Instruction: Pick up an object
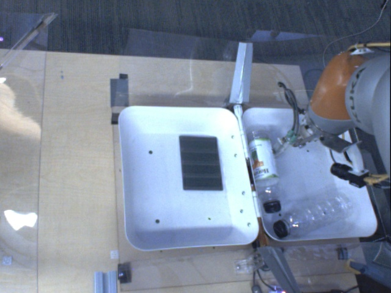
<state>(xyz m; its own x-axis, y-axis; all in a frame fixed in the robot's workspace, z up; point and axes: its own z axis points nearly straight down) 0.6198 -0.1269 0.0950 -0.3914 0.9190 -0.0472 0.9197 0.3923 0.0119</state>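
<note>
**Camera view: arm poised over the right bin, nothing lifted yet**

Camera view lets us see two white bins side by side on the bench (67, 163). The left bin (140, 163) carries a dark ribbed rectangular pad (200, 162) near its centre. The right bin (366, 221) holds the likely targets: a small bottle with a white and orange label (263, 159) lies on its side against the wall at nine o'clock, close to the divider, and two clear plastic bottles with dark caps (314, 214) lie toward six o'clock, the caps pointing toward the left bin. We judge they rest along the walls because round bodies roll to the bin's edges.

The arm (360, 96) reaches in from three o'clock, its orange band above the bin's upper right part. The hand (293, 138) sits just beside the labelled bottle's upper end, at about its two o'clock. We cannot tell whether the hand is released or clenched, as the tips are too small and cluttered with cable to read. Nothing is visibly between them, so we judge the pick not yet made; the labelled bottle looks the nearest candidate.
</note>
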